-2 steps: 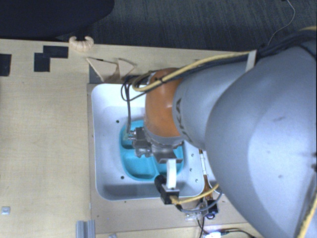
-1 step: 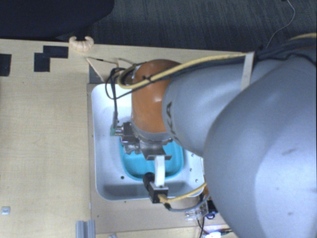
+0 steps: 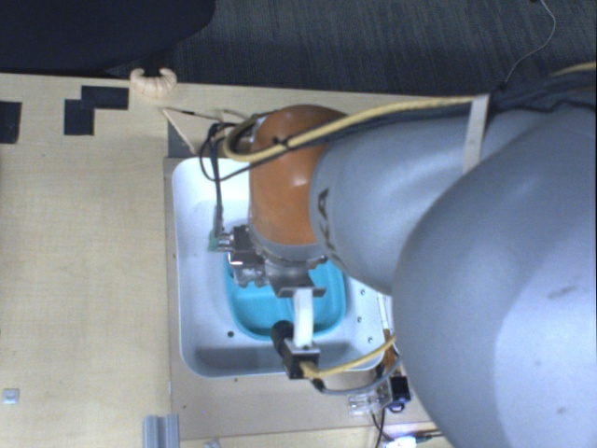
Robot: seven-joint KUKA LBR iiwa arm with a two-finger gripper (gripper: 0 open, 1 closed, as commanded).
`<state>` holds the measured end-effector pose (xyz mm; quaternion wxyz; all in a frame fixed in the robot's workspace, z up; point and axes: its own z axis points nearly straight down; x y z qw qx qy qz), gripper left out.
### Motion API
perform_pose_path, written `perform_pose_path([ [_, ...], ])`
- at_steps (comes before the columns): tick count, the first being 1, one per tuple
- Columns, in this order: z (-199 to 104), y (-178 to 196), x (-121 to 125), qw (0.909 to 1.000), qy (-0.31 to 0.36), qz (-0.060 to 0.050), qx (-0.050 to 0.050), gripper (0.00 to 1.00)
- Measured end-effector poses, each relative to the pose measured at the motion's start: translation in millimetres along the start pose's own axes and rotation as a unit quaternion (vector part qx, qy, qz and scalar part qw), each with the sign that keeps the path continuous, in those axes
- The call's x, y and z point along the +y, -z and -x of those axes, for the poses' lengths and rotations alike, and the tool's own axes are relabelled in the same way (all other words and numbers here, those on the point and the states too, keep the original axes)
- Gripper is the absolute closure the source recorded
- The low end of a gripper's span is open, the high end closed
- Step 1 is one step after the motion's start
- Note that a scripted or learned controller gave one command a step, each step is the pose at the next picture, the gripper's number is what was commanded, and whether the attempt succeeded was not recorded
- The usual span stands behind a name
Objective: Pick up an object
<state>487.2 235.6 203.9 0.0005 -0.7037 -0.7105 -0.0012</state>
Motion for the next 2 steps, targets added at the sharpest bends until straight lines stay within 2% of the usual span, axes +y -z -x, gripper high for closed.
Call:
perform_pose_path([
  [1, -0.7, 10.5, 0.7, 1.0000, 0.003, 0.000, 0.001, 1.00],
  [2, 1.6, 86.4, 72.3, 1.0000, -0.002, 0.001, -0.001, 1.00],
])
